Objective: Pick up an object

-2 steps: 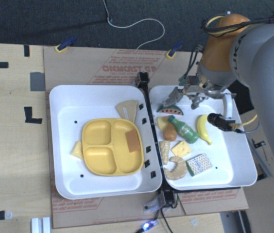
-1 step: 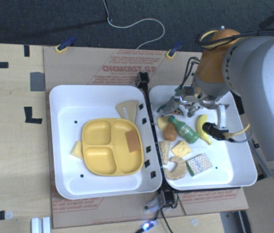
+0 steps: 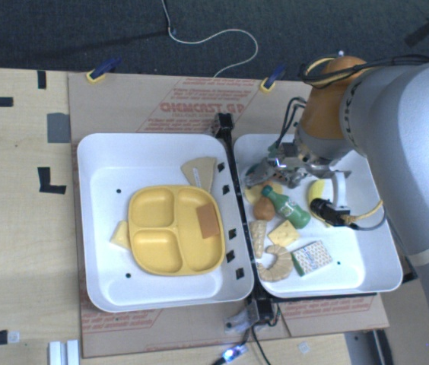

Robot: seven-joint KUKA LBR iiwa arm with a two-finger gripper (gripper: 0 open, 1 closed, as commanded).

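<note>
- Brown cardboard-covered surface (image 3: 123, 105) carries two shallow white bins.
- Metal two-finger gripper (image 3: 269, 172) hangs low in the right white bin (image 3: 367, 276); whether it is clenched, I cannot tell.
- Green plastic bottle (image 3: 286, 207) lies just below it, beside food pieces.

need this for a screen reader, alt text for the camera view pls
The gripper hangs low over small items in the right bin, near a green bottle. The left bin holds a yellow divided tray.
</note>
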